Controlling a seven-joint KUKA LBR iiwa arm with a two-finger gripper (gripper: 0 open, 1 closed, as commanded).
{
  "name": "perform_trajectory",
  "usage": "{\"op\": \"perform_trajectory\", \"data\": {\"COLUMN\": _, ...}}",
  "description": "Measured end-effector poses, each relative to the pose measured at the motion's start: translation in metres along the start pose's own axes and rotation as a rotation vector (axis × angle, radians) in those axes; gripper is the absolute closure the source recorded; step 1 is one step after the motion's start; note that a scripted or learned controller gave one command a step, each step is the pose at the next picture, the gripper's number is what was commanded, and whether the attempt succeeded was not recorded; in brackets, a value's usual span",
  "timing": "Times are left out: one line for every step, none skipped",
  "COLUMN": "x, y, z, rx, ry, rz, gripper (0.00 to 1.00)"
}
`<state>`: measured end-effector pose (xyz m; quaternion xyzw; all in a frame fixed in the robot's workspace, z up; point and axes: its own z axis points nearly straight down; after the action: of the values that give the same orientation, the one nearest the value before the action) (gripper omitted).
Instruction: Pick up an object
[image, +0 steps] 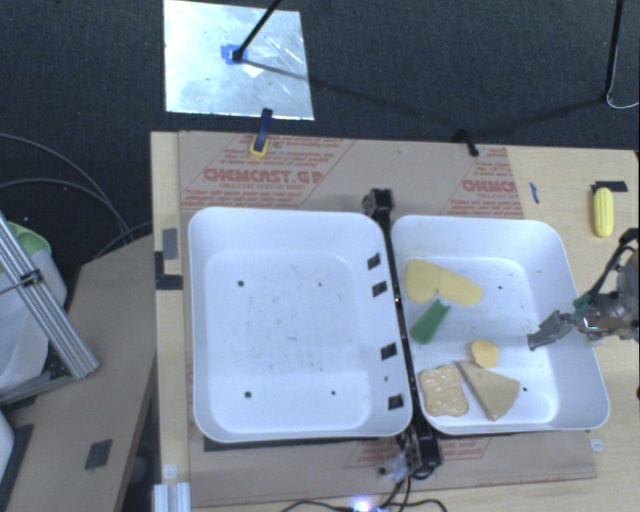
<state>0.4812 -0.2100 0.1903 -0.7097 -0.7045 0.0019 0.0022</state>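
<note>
The right bin (560, 250) holds several small items. Two pale yellow flat pieces (440, 283) lie near its left wall, with a green stick-like piece (430, 321) just below them. A small yellow round piece (485, 353) sits in the middle. A beige lumpy slab (443, 390) and a tan wedge (492, 390) lie at the front. My gripper (552, 330) hangs over the right side of this bin, right of the small yellow round piece and apart from it. Nothing shows in its grasp.
The left bin (210, 250) stands beside the right one, with a black divider strip (392, 310) between them. A yellow object (603, 211) lies on the bench at the back right. A metal frame (40, 310) stands off the bench at left.
</note>
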Motion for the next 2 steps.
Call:
{"op": "perform_trajectory", "data": {"x": 0.007, "y": 0.005, "z": -0.275, "rx": -0.028, "ry": -0.009, "rz": -0.013, "gripper": 0.0}}
{"op": "perform_trajectory", "data": {"x": 0.063, "y": 0.003, "z": -0.35, "rx": -0.019, "ry": -0.003, "rz": -0.018, "gripper": 0.0}}
